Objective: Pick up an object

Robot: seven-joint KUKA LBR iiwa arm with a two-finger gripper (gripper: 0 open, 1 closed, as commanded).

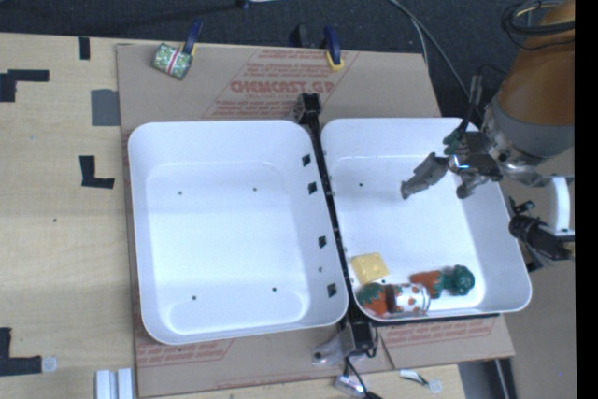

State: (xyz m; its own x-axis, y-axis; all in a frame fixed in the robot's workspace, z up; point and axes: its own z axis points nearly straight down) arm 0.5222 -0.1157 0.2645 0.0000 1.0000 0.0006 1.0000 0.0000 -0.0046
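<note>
1. Since the toys huddle in the right bin's near corner, any one would serve: a yellow block, a red-and-white toy, an orange piece and a teal lump.
2. All look small and light; the block seems stiff and flat-sided, probably the easiest to pinch across its edges.
3. Counted: four toys, two bins, with the left bin beside.
4. Well apart, the gripper hangs above the right bin, jaws spread and gripping nothing.
</note>
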